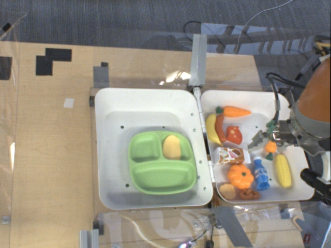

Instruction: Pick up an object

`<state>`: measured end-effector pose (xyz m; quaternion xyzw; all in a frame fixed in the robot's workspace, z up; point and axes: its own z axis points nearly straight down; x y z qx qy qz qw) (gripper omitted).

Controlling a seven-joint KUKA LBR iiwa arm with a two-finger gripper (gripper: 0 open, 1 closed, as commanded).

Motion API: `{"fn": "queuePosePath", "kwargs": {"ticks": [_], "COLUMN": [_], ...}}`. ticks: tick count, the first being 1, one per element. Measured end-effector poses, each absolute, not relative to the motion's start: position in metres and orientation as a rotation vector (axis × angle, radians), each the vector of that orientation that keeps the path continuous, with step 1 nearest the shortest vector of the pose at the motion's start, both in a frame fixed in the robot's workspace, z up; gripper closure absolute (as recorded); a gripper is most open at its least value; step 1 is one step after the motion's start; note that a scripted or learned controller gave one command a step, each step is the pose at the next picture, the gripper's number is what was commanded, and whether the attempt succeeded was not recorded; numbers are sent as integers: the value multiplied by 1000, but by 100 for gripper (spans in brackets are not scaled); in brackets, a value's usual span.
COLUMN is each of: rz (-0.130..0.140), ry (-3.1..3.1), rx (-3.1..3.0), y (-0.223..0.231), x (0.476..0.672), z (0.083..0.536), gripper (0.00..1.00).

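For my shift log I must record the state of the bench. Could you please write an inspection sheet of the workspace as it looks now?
Surface: wooden bench bearing two white bins side by side.
Job's things: right bin holds carrot, banana, corn cob, small pumpkin, blue bottle and other toy food.
Clutter: left bin holds a green divided tray with a yellow egg-shaped piece in its upper right compartment.
Grippers: gripper low over the right bin, nothing visibly held.
Cables: black cable looping by the arm.
Surroundings: grey carpet beyond the bench.
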<state>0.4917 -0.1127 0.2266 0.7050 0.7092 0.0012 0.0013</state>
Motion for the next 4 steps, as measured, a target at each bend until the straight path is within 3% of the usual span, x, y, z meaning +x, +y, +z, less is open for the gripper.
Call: {"fn": "queuePosePath", "kwargs": {"ticks": [1, 2, 3, 4], "rz": [8, 10, 8, 13], "ry": [2356, 2285, 2228, 2232], "rx": [2068, 2145, 2206, 2194], "y": [-130, -96, -109, -115], "x": [594, 653, 651, 667], "z": [97, 89, 174, 109], "gripper": [0, 0, 0, 0]}}
